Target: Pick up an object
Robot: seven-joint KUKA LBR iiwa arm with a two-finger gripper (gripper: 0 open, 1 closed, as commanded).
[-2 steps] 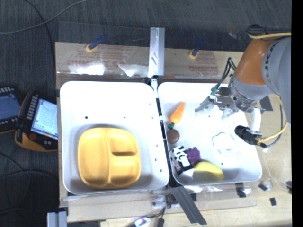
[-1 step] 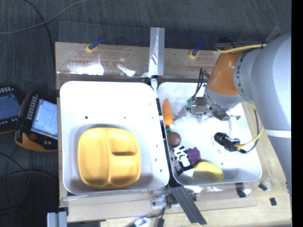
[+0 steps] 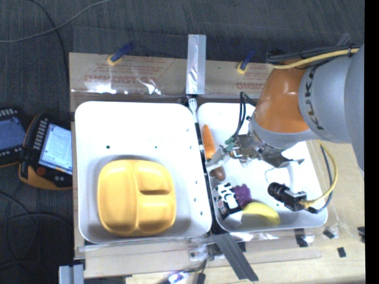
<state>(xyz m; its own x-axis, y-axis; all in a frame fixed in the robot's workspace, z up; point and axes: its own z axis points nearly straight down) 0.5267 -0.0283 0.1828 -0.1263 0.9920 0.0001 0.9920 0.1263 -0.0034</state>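
Dark carpet surrounds a desk [image 3: 118,64] bearing 2 white bins. Nearest, a yellow banana [image 3: 260,213] lies lengthwise along the right bin [image 3: 317,220] front wall, beside a purple item [image 3: 241,192]. Farther back, the jaws [image 3: 235,148] hang over the bin's middle, their state unclear, the arm's wrist bent steeply downward.

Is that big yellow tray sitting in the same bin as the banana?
No, the yellow tray lies in the left bin, while the banana is in the right bin.

yellow tray [image 3: 137,196] – left bin [image 3: 95,117] | teach pendant [image 3: 47,152] – floor, left
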